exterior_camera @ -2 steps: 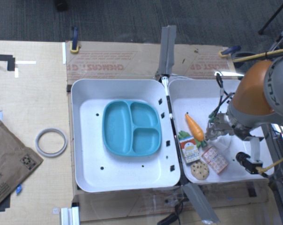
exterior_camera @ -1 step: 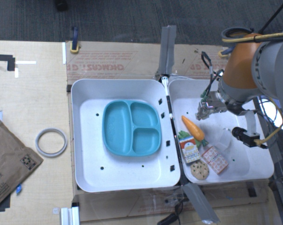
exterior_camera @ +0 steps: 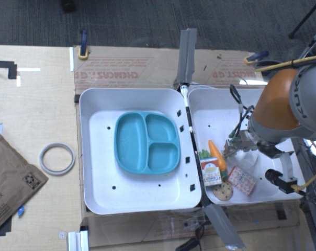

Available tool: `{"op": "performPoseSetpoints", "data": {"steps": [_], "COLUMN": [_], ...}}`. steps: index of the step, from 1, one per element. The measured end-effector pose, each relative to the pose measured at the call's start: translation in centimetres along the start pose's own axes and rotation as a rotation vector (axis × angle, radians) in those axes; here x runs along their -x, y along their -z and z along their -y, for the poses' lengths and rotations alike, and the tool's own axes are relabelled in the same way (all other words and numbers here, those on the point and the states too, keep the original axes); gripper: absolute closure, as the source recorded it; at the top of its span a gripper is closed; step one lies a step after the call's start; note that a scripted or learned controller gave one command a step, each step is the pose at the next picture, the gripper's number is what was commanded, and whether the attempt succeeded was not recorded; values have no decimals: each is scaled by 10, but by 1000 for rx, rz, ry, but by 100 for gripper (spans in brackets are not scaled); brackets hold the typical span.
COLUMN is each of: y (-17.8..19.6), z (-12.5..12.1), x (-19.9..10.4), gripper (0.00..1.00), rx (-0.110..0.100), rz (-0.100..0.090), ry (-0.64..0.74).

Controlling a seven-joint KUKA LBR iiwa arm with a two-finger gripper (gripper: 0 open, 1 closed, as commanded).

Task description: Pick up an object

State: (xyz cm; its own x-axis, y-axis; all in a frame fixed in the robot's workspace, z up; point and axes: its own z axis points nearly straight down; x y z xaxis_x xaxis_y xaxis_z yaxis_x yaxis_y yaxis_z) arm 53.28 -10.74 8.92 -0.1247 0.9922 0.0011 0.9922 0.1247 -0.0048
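Observation:
The right bin (exterior_camera: 215, 106) holds several small items near its front left: an orange carrot (exterior_camera: 217, 155) with a green top, a small juice carton (exterior_camera: 211, 172), a round cookie (exterior_camera: 223, 191) and a pink-red packet (exterior_camera: 243, 181). My gripper (exterior_camera: 236, 146) hangs low in this bin, just right of the carrot and above the packet. The grey arm with its orange band (exterior_camera: 277, 101) covers the wrist. The fingers are small and dark against the bin floor, and nothing is visibly between them.
The left bin (exterior_camera: 95, 140) holds a teal divided plate (exterior_camera: 147, 142). On the bench to the left lie a grey tape ring (exterior_camera: 57, 158) and a cardboard box (exterior_camera: 9, 179). A cardboard sheet (exterior_camera: 137, 67) lies behind the bins. Cables run along the right side.

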Motion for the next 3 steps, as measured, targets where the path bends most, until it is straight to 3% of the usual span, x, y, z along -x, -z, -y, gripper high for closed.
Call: {"op": "performPoseSetpoints", "data": {"steps": [1,2,3], "y": [36,65,0], "z": [51,-7,51], "x": [4,-4,-5], "gripper": [0,0,0], "rx": [0,2,0], "rz": [-1,1,0], "ry": [92,270,305]}}
